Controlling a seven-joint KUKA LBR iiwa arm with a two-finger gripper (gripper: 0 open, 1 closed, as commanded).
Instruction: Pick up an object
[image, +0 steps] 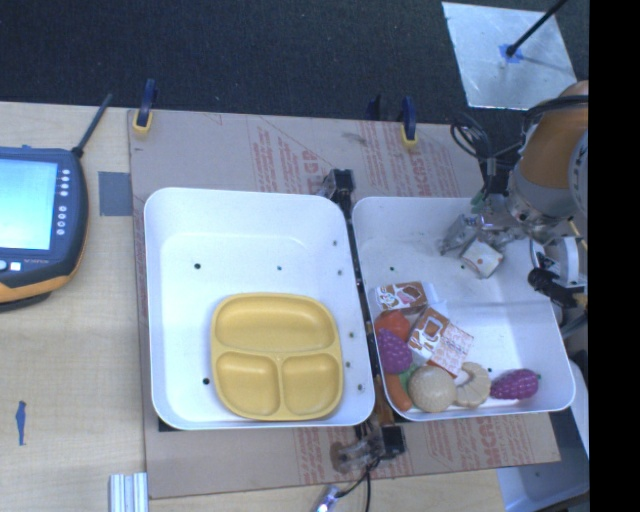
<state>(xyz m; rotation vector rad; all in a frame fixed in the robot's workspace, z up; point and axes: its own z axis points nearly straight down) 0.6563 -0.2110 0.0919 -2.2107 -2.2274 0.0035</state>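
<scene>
Gripper (480, 240) hangs over right white bin (520, 310), fingers spread open, small white block (483, 260) just below; yellow divided plate (277, 355) lies in left white bin (200, 240).

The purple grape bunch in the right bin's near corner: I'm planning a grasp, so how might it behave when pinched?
The purple grape bunch looks like bumpy moulded toy food, so probably light and stiff. Its rounded lobes may slip between fingers. Lying against the bin wall, it could be awkward to straddle.
</scene>
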